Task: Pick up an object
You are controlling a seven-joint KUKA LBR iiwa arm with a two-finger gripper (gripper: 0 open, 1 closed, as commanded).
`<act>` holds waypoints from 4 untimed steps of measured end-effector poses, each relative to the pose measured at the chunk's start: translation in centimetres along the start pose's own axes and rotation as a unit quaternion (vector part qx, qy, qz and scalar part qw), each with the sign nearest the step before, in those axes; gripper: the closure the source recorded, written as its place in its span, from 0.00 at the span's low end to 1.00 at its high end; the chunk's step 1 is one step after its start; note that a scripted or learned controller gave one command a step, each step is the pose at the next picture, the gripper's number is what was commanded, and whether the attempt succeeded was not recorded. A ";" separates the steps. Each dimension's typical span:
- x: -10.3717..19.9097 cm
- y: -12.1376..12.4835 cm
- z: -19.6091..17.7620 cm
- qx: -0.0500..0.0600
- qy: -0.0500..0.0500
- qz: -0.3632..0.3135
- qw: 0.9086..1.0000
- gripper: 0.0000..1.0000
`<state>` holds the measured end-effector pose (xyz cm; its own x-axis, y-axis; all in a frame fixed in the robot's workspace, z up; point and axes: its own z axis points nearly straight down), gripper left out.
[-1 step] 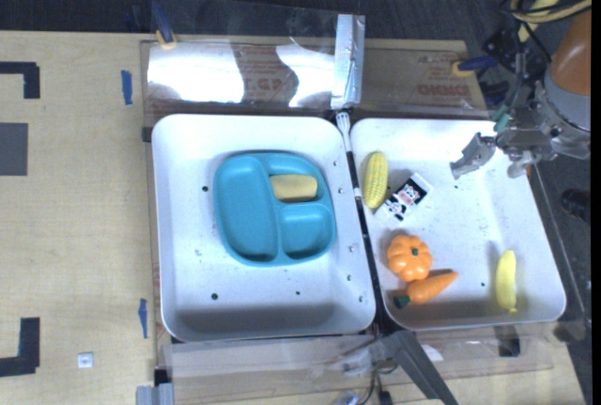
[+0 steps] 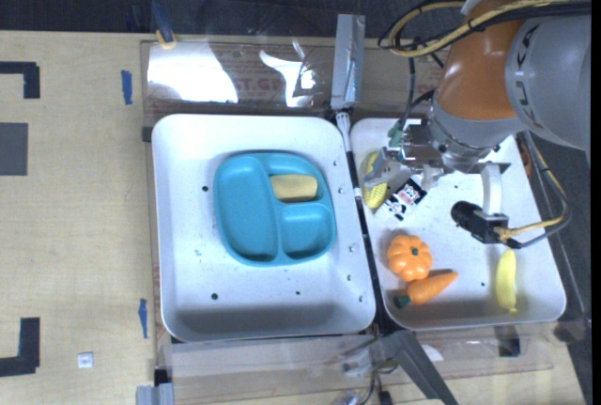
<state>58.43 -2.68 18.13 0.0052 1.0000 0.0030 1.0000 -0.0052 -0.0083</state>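
Camera view, looking down on both bins: the pincer (image 2: 406,170) hangs low over the top-left corner of the right bin (image 2: 540,300), right above a corn (image 2: 376,194) and a small black-and-white toy (image 2: 407,197). I can't tell how far open it is because the wrist hides that, and nothing is visibly held in it. My guess is the corn or the toy is the target. They sit just beside each other, with the corn near the bin's left wall. Nearer the front a pumpkin (image 2: 409,257) touches a carrot (image 2: 434,285), and a banana (image 2: 506,281) lies by the right wall. Over in the left bin (image 2: 178,300) a blue tray (image 2: 246,206) holds a yellow block (image 2: 294,188). Handling-wise these look like light, stiff plastic play food, probably a bit slick. I'd take the corn across its narrow middle, though the wall crowds one side, so the toy may be the easier grab
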 end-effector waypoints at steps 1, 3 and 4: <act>-5.3 4.4 -0.4 -0.005 -0.003 -0.046 0.999 0.00; -7.3 0.0 5.2 -0.023 -0.007 -0.118 0.993 1.00; -16.4 5.0 -5.4 -0.009 -0.005 -0.156 0.988 1.00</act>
<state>63.44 -19.15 23.41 -0.3035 0.9528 -0.0081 0.9528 0.3035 0.0082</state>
